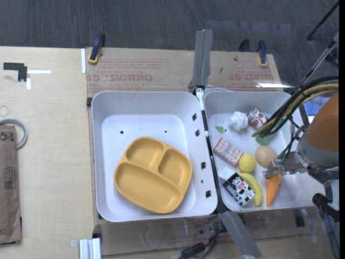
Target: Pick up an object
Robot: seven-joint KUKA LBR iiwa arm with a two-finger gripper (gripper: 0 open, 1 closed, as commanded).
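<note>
Camera view, one frame.

Tabletop: pale wood-grain surface, left half of the frame; brown cardboard sheet at upper centre, held by two blue-and-yellow clamps.

Bins, two, shallow white plastic with rounded corners, side by side.
- Left bin, centre of frame: one plate, yellow-orange, matte, rounded, three compartments.
- Right bin, right of centre: loose small items, listed below.

Items in the right bin:
1. Carrot, one, orange, tapered, smooth; lower right of the bin, point toward the bottom of the frame.
2. Egg, one, tan, oval, just above the carrot.
3. Lemon, one, yellow, round, left of the egg.
4. Banana, one, yellow, curved, below the lemon.
5. Box, one, black and white, cow print, touching the banana's left side.
6. Packet, one, orange-pink, flat, rectangular.
7. Crumpled white lump, one, upper part of the bin.
8. Red-and-white carton, one, small, beside the lump.

Arm: grey with an orange band, right edge of the frame, trailing black and yellow cables. Gripper: metal, low over the right bin, at the carrot's top end and beside the egg. Whether the fingers are open or closed, or have hold of anything, cannot be told.
</note>
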